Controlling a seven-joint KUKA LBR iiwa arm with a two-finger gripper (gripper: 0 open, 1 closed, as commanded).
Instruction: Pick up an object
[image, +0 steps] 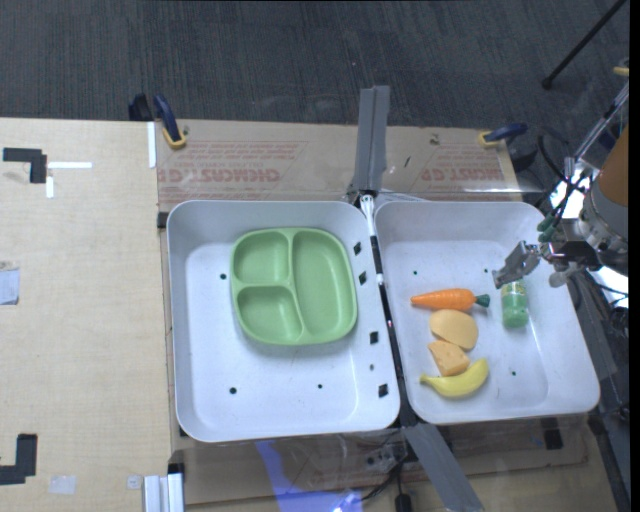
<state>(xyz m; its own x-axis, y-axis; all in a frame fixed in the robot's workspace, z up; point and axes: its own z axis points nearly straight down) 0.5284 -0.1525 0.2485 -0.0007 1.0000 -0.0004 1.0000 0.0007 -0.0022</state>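
Hand (522, 262): we see it spread, holding nothing, just above the green bottle (515, 303).
Bottle: right bin (570, 385), just right of the carrot (444, 298).
Room: bare floor between bottle and right wall.

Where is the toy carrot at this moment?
The carrot lies in the right bin, toward its left side, just above the cheese pieces and left of the small green bottle.

blue clamps (168, 122), cardboard sheet (260, 165), wooden bench (75, 330)
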